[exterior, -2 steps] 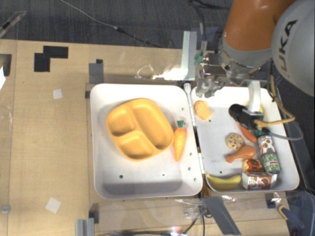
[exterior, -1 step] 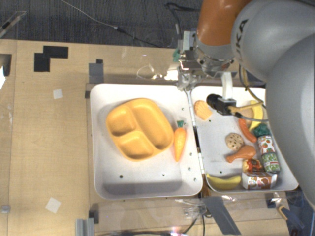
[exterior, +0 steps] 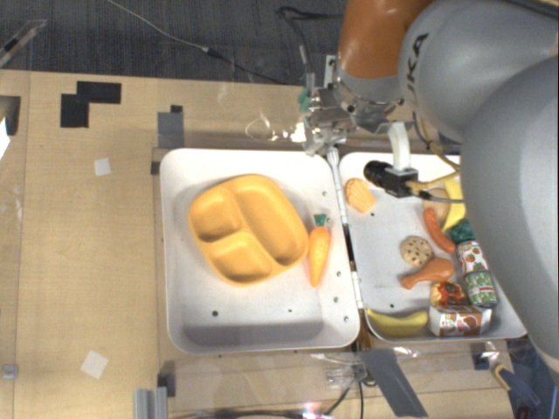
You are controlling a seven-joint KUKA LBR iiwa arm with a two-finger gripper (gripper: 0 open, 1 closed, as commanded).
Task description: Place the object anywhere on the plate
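A yellow plate (exterior: 244,227) with three compartments lies in the left bin (exterior: 262,330), tilted toward the back left. An orange toy carrot (exterior: 319,253) with a green top rests on the bin floor just off the plate's right edge, touching or nearly touching it. My gripper (exterior: 325,142) hangs at the back of the bench over the divider between the two bins, well behind the carrot and apart from it. Nothing shows in its grasp.
The right bin (exterior: 376,260) holds a pale ridged pastry (exterior: 359,195), a cookie (exterior: 416,250), a drumstick (exterior: 428,273), a sausage (exterior: 437,228), a banana (exterior: 397,323), a can (exterior: 454,319) and a small bottle (exterior: 476,273). The arm's bulk covers that bin's right side.
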